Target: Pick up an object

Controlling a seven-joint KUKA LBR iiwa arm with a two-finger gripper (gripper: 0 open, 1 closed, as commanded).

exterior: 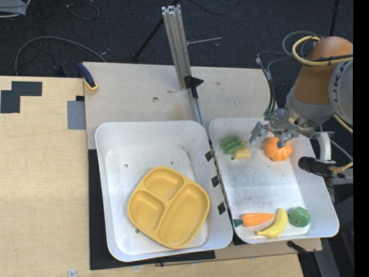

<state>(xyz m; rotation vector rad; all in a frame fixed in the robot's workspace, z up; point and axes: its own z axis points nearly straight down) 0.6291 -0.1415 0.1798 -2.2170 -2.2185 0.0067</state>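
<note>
Directly under the gripper (277,136), toward 6 o'clock: toy pumpkin (278,150), round, no long axis. Open or closed, impossible to tell.

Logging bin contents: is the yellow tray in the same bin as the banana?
No. The yellow tray lies in the left bin; the banana lies in the right bin.

two bins (115,149), one tray (168,206), five toys (278,149) (food)
</note>
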